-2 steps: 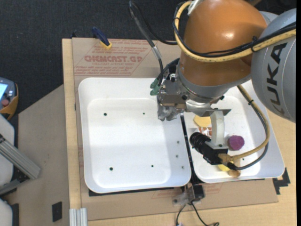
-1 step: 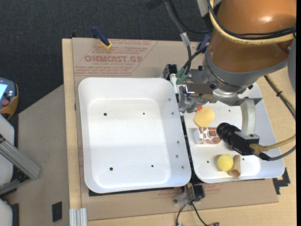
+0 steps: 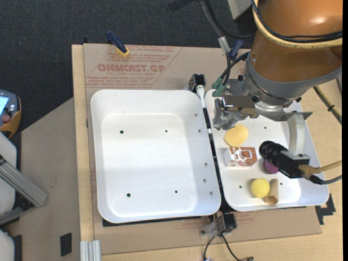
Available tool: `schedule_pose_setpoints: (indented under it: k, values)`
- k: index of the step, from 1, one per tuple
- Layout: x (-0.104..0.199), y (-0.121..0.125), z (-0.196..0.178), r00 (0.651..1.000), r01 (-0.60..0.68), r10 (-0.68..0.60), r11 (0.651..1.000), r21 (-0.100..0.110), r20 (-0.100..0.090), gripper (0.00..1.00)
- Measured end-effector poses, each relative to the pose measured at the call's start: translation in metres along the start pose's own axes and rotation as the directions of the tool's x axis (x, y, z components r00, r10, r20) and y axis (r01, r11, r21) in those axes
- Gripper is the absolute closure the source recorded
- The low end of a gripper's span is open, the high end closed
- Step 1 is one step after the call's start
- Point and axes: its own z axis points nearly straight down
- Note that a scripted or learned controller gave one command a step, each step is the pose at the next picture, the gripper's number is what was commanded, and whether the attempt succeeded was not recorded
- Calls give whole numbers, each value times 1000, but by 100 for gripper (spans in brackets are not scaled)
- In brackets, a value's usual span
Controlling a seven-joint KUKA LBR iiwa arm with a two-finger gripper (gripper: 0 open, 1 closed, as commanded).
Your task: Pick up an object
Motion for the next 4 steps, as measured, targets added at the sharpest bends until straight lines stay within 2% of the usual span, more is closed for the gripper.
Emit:
schedule_pose_setpoints:
  k: [1,2,3,4]
  values:
    - [-88,-1,35,1000,-8,8,1000,9,3,100]
    - [-142,-2,121,1000,-5,5,1000,14,2,100]
    - [-139,21,137,1000,2,-2,1000,6,0,100]
    - [-125,15,204,1000,2,-2,1000,14,-2,100]
